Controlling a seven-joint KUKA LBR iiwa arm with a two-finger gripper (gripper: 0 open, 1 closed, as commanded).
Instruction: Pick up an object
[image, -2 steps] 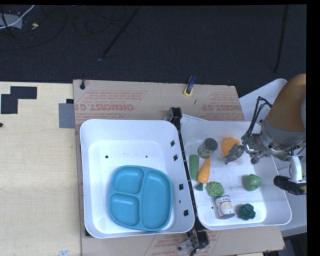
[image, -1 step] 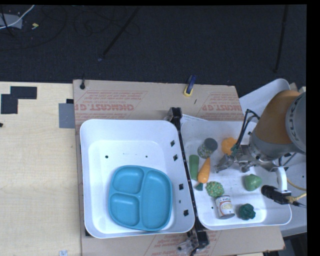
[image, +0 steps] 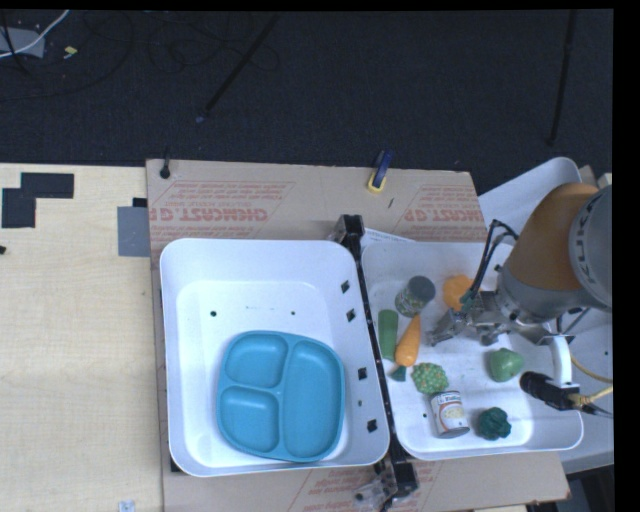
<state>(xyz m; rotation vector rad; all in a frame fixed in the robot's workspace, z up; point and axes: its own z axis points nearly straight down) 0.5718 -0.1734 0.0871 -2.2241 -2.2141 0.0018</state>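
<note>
Couldn't really tell whether the jaws were open or closed; the gripper (image: 452, 327) was a blurry metal tangle low in the right bin (image: 560, 432), with nothing visibly between them. It sat just right of the orange carrot (image: 408, 341), which lay tilted beside a green cucumber-like piece (image: 387, 332). A grey can (image: 414, 295) and an orange fruit (image: 457, 290) were just above it. Closer to the front were a broccoli floret (image: 430, 378), a small labelled tin (image: 450, 413), a dark green lump (image: 493, 424) and a pale green piece (image: 505, 364). The left bin (image: 190, 300) held a blue divided plate (image: 281, 396).
</note>
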